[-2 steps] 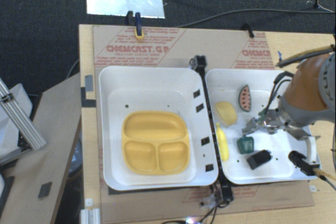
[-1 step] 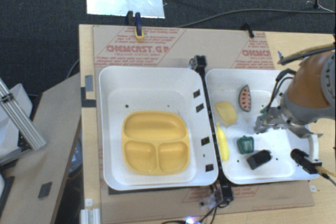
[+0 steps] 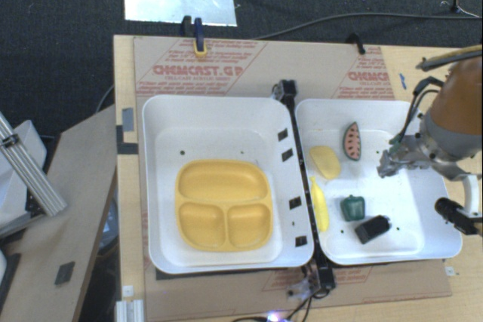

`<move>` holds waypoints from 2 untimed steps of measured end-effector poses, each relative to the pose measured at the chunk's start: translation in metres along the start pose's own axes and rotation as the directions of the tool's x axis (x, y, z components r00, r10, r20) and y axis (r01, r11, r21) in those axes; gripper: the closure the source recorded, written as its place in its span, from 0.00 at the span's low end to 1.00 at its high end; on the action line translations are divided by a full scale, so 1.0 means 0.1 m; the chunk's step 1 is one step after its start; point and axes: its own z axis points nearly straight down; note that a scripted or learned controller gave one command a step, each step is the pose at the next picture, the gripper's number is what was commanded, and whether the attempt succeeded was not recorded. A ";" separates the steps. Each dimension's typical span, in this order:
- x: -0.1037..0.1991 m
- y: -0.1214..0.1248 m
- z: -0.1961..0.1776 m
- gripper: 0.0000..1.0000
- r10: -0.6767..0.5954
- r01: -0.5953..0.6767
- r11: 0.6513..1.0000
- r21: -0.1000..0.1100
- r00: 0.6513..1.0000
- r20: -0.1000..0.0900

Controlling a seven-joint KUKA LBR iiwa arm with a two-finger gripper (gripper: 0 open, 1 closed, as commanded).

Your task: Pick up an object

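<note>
**Nothing lifted yet: pincer low in the right bin**

Nearest the camera, the black block (image 3: pixel 372 228) lies at the right bin's (image 3: pixel 407 251) front, matte and boxy, beside a squat green pepper-like toy (image 3: pixel 352 207). Further back: a smooth yellow banana (image 3: pixel 320 207), a pale yellow rounded lump (image 3: pixel 326 161), a watermelon slice (image 3: pixel 352 140). The left bin (image 3: pixel 219 113) holds a glossy yellow divided tray (image 3: pixel 224 204). The pincer (image 3: pixel 389 162) hovers right of the slice; whether it is open I cannot tell. Judging by this, every grasp remains to do
</note>
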 end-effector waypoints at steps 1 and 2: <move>0.08 0.08 -0.50 1.00 -0.002 0.002 1.000 0.000 1.000 0.000; 0.07 0.11 -1.04 1.00 -0.002 0.002 1.000 0.000 1.000 0.000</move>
